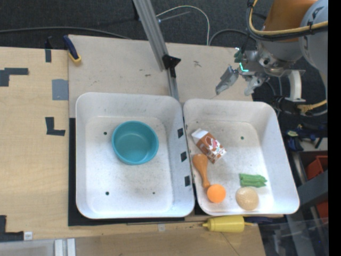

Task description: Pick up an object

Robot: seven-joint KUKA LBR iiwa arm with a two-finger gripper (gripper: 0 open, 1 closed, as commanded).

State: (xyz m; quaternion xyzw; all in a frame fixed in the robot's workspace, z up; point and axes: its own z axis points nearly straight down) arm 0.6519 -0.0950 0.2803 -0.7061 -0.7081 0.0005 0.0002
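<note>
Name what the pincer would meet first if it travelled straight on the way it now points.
Probably the bare bench top behind the right bin: the pincer hangs beyond the bin's far rim, pointing down-left. Depth is uncertain.

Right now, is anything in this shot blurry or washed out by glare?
In the camera view the gripper looks soft and a bit smeared, while the teal bowl and orange ball are sharp; lighting is even, with only faint shadows, and the right bin shows mild brightness but no harsh glare.
</note>
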